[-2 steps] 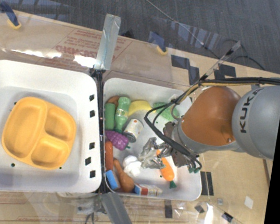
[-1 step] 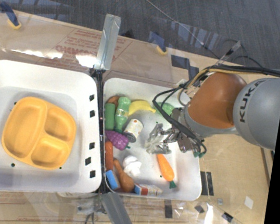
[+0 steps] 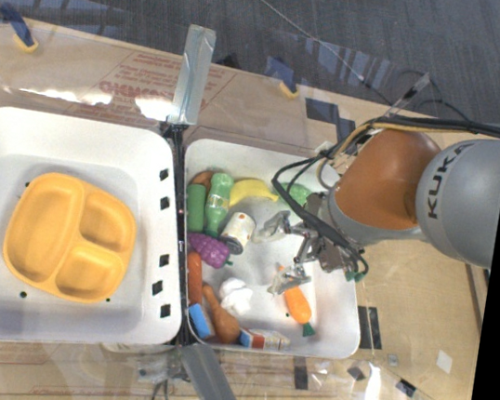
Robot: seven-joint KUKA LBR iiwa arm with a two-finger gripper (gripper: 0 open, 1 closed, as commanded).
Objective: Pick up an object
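Where the right white bin [image 3: 347,328] meets its near edge, a small red-and-white packet [image 3: 263,340] lies flat, with a blue block [image 3: 200,320] and a brown sausage-shaped toy [image 3: 221,320] beside it toward the near-left corner. Just beyond them sit a white crumpled lump [image 3: 234,291] and an orange toy carrot with a green tip [image 3: 298,307], the carrot nearer the bin's right edge. The two-finger gripper [image 3: 294,269] hangs directly above the carrot's far end; whether its metal fingers are apart or closed cannot be told, and nothing is seen clamped between them. Along the bin's left edge lie an orange stick [image 3: 193,275], a purple grape cluster [image 3: 211,249], a white cylinder with a red end [image 3: 238,229] and two green cylinders [image 3: 204,204]. A yellow banana [image 3: 253,192] rests near the far edge. The grey arm with orange band [image 3: 387,180] enters over the right edge. The left white bin [image 3: 15,138] carries a yellow three-compartment plastic plate [image 3: 69,236] near its centre.
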